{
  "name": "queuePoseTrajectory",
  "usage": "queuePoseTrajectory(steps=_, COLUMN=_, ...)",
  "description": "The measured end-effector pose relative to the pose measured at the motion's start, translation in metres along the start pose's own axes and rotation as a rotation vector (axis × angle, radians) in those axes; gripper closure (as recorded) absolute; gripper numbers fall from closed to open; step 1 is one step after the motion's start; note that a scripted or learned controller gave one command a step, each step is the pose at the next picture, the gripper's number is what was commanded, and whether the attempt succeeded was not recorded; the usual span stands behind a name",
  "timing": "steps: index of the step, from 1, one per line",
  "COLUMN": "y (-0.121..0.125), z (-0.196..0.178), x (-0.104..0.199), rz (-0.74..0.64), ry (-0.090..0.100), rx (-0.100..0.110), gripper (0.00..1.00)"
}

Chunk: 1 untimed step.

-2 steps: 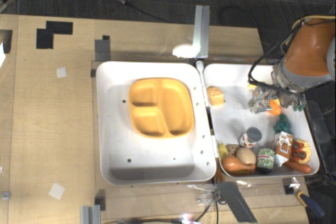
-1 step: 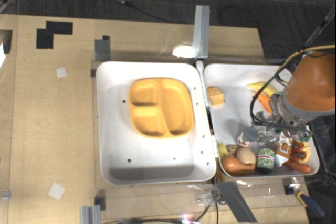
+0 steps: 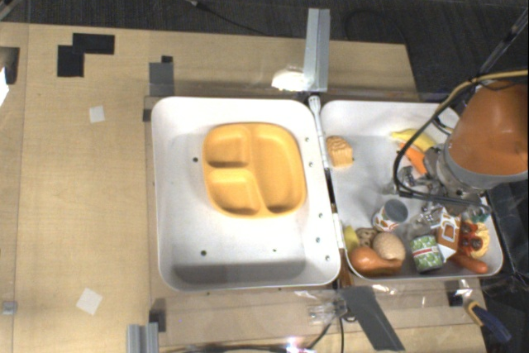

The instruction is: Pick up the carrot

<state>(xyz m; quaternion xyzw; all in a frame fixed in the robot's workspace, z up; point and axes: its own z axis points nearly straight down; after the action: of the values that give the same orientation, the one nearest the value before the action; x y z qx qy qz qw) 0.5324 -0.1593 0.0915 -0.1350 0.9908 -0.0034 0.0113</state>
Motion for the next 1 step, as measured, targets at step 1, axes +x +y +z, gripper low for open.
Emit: queuePoseTrajectory(steps=1, y=-0.0307, z=0.0042, x=-0.0713, rz=-0.132, ry=0.007, rx=-0.005, gripper=0.00)
